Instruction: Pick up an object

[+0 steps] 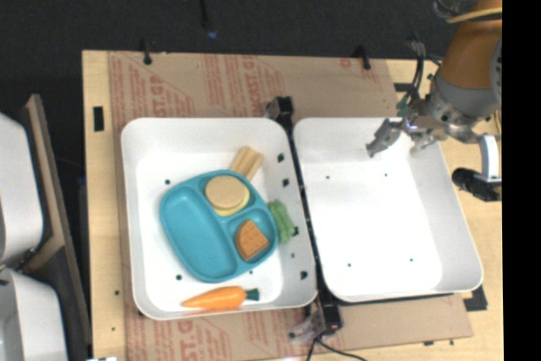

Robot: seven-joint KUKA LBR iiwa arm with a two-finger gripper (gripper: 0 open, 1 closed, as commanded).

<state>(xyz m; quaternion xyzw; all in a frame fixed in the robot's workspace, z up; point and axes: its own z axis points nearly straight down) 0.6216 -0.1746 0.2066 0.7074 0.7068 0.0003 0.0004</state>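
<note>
Grey metal, the gripper (397, 137) hangs over the far right corner of the right bin (380, 266), fingers spread apart with nothing between them. Every object lies in the left bin (144, 182): a blue tray (190, 232) carrying a round biscuit (228, 193) and a brown toast piece (252, 240), a wooden block (248, 161) behind it, a green piece (282, 221) beside it, a carrot (221, 298) in front.

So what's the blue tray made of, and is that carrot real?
The blue tray looks like smooth moulded plastic: even colour, rounded compartments, a soft sheen. The carrot is probably a plastic toy too, since its orange is flat and uniform and its green tip looks stubby, though the picture is too small to be sure.
</note>
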